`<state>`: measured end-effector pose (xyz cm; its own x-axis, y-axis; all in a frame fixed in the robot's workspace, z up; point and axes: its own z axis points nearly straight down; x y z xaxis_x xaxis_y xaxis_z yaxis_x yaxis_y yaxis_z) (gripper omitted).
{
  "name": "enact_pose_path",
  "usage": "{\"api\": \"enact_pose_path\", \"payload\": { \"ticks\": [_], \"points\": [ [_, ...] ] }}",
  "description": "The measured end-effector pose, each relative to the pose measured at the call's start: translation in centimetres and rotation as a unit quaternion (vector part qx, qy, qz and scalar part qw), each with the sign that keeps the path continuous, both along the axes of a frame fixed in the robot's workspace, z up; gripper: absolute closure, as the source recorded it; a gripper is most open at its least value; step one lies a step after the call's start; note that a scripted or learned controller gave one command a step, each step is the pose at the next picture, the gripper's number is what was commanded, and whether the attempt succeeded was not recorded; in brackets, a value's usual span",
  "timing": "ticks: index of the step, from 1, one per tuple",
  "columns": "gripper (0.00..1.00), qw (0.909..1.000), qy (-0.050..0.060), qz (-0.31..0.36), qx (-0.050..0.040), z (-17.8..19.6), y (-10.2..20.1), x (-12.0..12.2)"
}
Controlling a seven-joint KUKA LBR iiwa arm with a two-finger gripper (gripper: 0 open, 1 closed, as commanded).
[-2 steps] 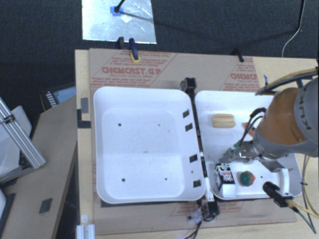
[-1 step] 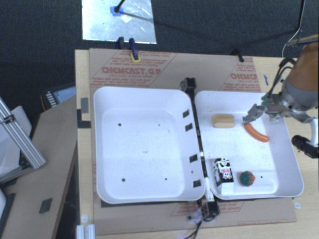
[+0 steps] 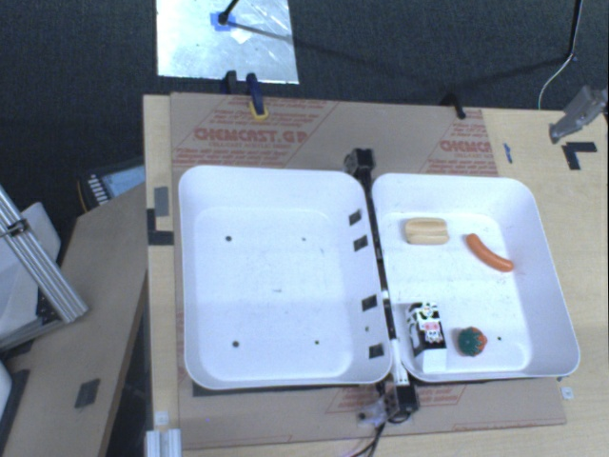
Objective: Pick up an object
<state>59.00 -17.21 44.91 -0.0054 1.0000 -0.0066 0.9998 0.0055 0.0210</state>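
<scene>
The right bin (image 3: 547,284) holds a tan bun (image 3: 425,230), orange sausage (image 3: 489,253), black-and-white carton (image 3: 427,329) and green ball (image 3: 471,341); left bin (image 3: 205,190) beside it.

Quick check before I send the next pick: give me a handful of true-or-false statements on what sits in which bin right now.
1. The tan bread-like bun lies in the right white bin. True.
2. The orange sausage-shaped toy lies in the left white bin. False: it lies in the right bin, right of the bun.
3. The small green round object sits near the right bin's front edge. True.
4. The black-and-white printed small box touches the bun. False: they lie apart.
</scene>
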Motion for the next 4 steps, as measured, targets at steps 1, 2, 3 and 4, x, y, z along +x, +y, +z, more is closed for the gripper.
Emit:
{"api": "enact_pose_path", "payload": {
  "ticks": [1,2,3,4],
  "points": [
    [0.0,1.0,0.003,0.003,0.0025,9.3,5.5,1.0],
    [0.0,1.0,0.008,0.002,0.003,8.6,11.4,6.6],
    [0.0,0.9999,0.009,0.004,0.0047,8.6,20.2,7.9],
    [0.0,0.9999,0.01,0.005,0.005,6.5,32.3,7.7]
  ]
}}
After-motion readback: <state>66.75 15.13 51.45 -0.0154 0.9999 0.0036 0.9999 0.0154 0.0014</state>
